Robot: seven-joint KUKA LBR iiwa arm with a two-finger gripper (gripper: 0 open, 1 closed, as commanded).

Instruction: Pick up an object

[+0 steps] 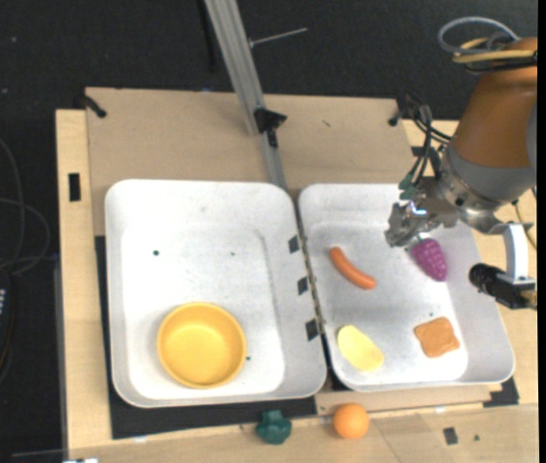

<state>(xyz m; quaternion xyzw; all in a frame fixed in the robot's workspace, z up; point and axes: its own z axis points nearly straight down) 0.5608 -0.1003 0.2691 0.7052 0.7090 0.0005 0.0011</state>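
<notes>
Purple toy grapes lie near the right bin's right edge, just below the gripper. Whether its grip is released or clenched, I cannot tell. They look light, bumpy, perhaps slippery; gripping across the middle seems safest.
</notes>
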